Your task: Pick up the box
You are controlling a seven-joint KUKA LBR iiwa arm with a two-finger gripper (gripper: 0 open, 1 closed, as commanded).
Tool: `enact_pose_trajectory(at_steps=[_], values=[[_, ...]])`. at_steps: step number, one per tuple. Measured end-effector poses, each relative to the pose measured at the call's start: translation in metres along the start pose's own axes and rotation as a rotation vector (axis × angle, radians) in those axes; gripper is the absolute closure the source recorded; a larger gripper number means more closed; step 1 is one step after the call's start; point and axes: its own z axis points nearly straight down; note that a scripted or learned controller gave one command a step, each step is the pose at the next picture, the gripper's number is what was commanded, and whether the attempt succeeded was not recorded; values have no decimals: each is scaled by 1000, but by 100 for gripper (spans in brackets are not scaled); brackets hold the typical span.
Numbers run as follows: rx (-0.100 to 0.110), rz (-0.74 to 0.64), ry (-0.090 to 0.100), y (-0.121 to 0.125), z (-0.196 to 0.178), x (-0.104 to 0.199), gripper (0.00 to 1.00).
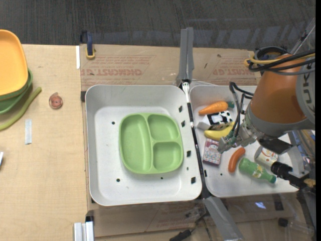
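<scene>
Approach step, no grasp yet as far as I could judge. The box, small and pink, lay flat in the right bin near its left wall, just left of the sausage and below the banana. The tool hung over the bin just right of and above the box, close to the banana; nothing was visibly caught in it, and whether it was apart or together I couldn't tell, too small and dark against the clutter. Carrot, a black-and-white item and a green bottle sat nearby. The left bin held the green divided plate. Next move likely called for a short shift left and down to centre over the box, lining up across its narrow side and keeping clear of the sausage and banana.
</scene>
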Motion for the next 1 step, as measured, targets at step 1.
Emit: enact_pose_trajectory(at_steps=[1], values=[[-4,-195,-2,103,7,-19,100]])
